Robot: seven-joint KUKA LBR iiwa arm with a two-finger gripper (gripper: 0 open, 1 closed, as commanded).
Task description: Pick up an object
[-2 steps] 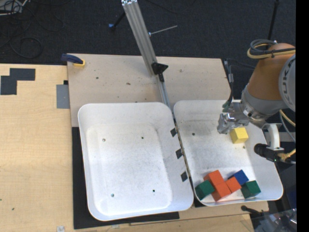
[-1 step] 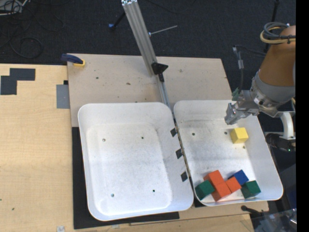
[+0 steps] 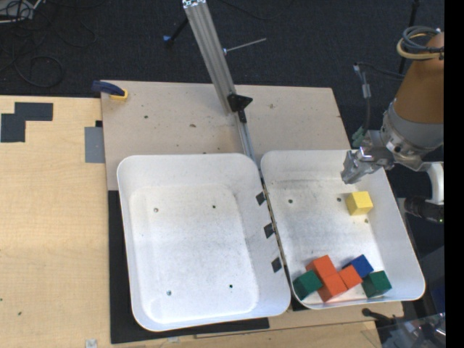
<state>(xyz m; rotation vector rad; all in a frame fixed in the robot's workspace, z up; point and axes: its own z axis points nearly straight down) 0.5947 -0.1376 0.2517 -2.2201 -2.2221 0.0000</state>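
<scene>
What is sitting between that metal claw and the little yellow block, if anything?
Nothing visible. The gripper hangs over the right bin, just up and left of the yellow block, with bare white bin floor between them. The other blocks are clustered at the bin's near edge, well away.

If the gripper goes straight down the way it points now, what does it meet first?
Probably the bare floor of the right bin, just up-left of the yellow block; the gripper looks slightly off the block, though depth is unclear.

Beyond my two white bins, a slanted aluminium rail (image 3: 214, 53) rises over the desk (image 3: 181, 118); a blue-yellow clamp (image 3: 110, 89) grips its far-left corner.
</scene>
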